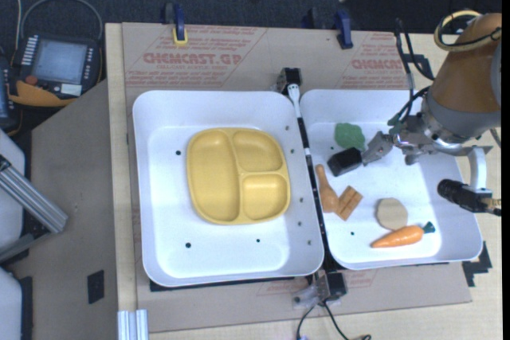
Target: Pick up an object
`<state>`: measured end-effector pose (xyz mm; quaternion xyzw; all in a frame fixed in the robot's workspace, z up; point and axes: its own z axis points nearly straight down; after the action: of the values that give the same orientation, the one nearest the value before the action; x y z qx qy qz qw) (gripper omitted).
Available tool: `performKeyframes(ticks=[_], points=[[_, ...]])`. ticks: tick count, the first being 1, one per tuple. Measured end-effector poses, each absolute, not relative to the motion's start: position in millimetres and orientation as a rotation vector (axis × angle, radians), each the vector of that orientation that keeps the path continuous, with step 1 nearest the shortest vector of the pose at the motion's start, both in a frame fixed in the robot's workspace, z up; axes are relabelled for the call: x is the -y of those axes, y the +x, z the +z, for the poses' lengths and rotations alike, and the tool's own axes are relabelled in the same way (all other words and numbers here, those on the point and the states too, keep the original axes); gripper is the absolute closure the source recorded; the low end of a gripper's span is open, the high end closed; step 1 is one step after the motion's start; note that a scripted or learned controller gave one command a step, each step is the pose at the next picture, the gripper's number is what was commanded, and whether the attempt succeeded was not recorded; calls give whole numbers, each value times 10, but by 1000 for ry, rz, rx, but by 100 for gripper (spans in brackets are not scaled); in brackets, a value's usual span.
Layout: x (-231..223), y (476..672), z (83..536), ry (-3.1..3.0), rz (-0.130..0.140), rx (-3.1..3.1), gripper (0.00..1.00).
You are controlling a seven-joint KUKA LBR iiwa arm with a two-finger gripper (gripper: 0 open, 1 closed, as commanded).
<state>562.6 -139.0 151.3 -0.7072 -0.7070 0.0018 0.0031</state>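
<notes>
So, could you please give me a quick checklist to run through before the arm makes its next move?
1. Gripper over the right bin: ok.
2. Anything between its fingers: cannot tell.
3. Targets within the right bin: ok; green piece, carrot, tan disc and brown sticks all lie there.
4. Green piece free of neighbours: ok, it lies apart from the rest.
5. Carrot free of neighbours: not ok, close beside the tan disc.
6. Yellow tray out of the way in the left bin: ok.
</notes>
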Motion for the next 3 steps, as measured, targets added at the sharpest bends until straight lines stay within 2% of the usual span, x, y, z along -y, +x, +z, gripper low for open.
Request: performKeyframes(ticks=[1,2,3], points=[[1446,5602,1060,-2218,5,2216,0],[1449,5619,1198,-2224,0,2221,100],[1376,5602,1800,-2224,-5,2227,100]])
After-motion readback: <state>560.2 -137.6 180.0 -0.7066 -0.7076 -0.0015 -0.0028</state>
